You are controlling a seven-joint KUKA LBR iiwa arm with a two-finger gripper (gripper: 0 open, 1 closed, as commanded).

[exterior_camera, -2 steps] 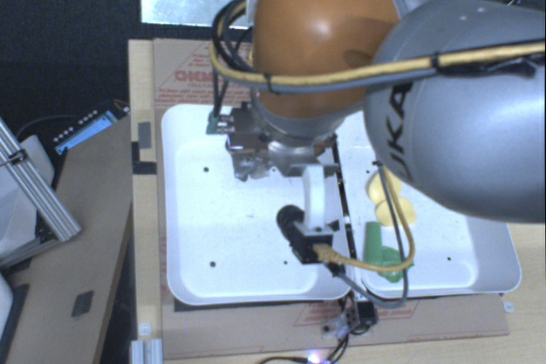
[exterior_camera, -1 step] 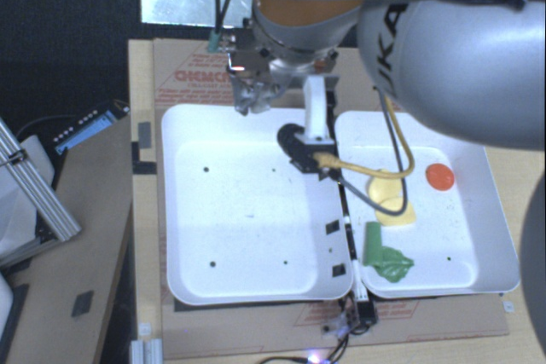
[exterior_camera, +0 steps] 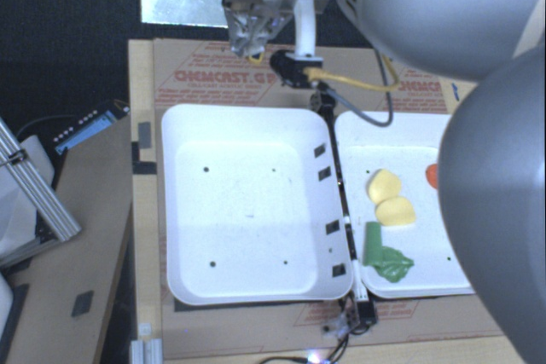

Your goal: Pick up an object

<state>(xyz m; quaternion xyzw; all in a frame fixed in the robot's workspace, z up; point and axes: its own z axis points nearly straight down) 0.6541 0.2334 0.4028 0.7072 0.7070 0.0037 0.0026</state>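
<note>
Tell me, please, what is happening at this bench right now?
The KUKA arm reaches in from the right, its gripper up above the far edge of the left bin. In the right bin lie two yellow pieces, a green object and something orange-red, none picked yet.

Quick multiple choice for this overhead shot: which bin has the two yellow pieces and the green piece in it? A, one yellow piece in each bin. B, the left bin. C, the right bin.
C: both yellow pieces and the green piece lie together in the right bin, just past the divider from the left bin.
</note>
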